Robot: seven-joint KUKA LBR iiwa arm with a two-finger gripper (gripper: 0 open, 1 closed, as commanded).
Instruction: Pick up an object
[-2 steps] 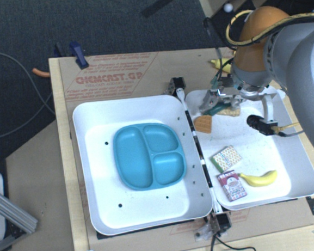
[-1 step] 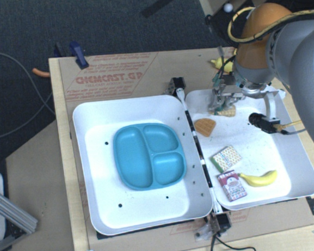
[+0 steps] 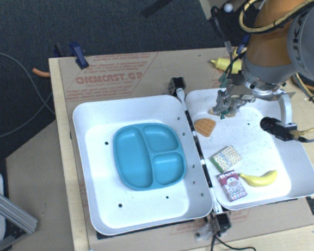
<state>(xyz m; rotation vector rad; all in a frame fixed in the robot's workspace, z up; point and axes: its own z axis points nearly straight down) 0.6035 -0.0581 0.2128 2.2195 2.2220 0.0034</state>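
My gripper (image 3: 223,110) hangs low over the far left part of the right bin (image 3: 293,184), with the grey arm and its orange band rising to the upper right. Just below and left of it lies a tan round cookie-like piece (image 3: 204,127), close to the gripper tip but apart from it. Nearer the front of the same bin sit a green-checked packet (image 3: 226,157), a small red box (image 3: 232,185) and a yellow banana (image 3: 259,178). Nothing shows in the gripper.
The left bin (image 3: 96,177) holds a blue divided plate (image 3: 148,154). A black divider rail (image 3: 196,146) runs between the two bins. A yellow object (image 3: 220,63) lies on the bench behind the right bin, and a blue clamp (image 3: 78,54) sits at the board's far left corner.
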